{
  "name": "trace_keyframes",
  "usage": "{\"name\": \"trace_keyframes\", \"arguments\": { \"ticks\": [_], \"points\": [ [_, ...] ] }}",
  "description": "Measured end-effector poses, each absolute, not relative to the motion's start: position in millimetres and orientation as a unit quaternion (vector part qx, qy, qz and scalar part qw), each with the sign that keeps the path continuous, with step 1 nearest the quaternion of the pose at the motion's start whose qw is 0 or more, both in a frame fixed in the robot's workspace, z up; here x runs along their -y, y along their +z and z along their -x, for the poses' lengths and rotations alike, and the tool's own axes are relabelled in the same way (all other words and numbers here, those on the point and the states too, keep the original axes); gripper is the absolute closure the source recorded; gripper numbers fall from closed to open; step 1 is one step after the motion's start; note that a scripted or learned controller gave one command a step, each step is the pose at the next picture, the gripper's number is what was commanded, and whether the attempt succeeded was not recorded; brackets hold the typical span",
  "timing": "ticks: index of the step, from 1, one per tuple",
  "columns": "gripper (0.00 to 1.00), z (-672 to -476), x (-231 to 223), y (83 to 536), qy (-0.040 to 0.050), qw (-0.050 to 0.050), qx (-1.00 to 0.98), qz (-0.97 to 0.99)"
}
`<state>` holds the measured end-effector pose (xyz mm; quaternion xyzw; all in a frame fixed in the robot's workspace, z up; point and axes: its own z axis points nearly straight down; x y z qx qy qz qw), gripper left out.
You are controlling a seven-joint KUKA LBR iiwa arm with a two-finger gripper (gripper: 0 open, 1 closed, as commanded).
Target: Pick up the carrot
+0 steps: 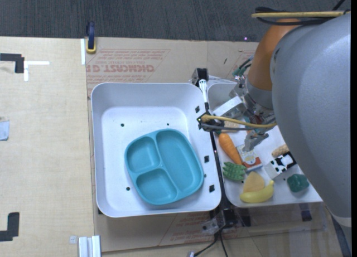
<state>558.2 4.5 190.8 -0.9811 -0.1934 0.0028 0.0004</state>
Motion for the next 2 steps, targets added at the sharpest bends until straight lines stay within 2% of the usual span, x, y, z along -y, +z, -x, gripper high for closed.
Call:
{"name": "trace_keyframes", "arguments": {
  "ticks": [1,2],
  "points": [
    [0.0,-502.0,19.7,190.6,0.0032,0.001,0.18,0.984],
    [0.0,-477.7,-4.6,190.7,0.0032,0.002,0.142,0.99]
  ]
}}
